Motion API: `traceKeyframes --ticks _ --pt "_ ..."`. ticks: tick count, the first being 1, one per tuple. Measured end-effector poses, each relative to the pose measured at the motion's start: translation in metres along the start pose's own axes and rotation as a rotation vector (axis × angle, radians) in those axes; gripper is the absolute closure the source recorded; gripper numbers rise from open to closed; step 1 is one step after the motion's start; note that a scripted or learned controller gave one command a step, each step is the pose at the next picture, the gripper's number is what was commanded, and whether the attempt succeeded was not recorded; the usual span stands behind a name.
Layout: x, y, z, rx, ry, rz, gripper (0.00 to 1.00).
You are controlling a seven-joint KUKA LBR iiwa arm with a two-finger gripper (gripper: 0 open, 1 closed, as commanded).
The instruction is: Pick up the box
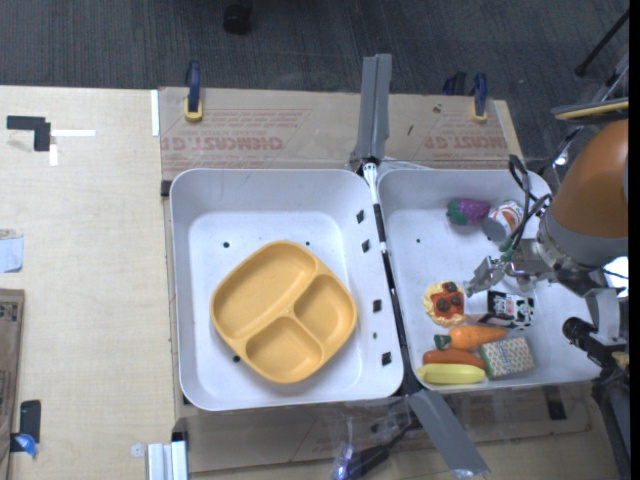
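Closest to the camera in my right bin (400, 298) there's a little row of stuff along the near wall: a yellow banana (452, 374), an orange carrot (470, 336) lying just behind it, and a speckled green-and-tan sponge block (507, 357) to the right of both; the carrot and the sponge look like they're touching or nearly so. Just beyond the carrot sits the box (510, 309), a small white carton with black patches, lying on the bin floor; to its left there's a round yellow-and-red toy (445, 302). My fingers (497, 273) are down in the bin right over the far edge of that box, slightly spread from what I can make out, and nothing is pinched between them; the box is on the floor, not in my grip. Farther back there's a purple grape-ish thing (467, 210) and a white-and-orange can (503, 218) just right of it, half tucked behind my wrist. My arm (597, 183) comes in from the right, orange band showing.

Left bin (190, 268) has a yellow divided plate (284, 311) sitting at an angle in the middle; both bins sit on brown cardboard (270, 133) clamped to the desk (75, 268).
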State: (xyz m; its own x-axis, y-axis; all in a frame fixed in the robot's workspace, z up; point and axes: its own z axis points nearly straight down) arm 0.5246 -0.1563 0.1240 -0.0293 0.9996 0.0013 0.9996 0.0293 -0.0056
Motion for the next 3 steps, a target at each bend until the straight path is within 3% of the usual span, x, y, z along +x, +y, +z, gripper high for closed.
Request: traceKeyframes --ticks 1,2,3 --pt "-0.007 0.027 -0.049 -0.001 -0.002 0.058 0.0" --pt "-0.036 0.103 -0.083 -0.001 -0.002 -0.029 0.0" --pt "-0.013 0.066 -0.018 0.0 -0.001 0.004 0.0"
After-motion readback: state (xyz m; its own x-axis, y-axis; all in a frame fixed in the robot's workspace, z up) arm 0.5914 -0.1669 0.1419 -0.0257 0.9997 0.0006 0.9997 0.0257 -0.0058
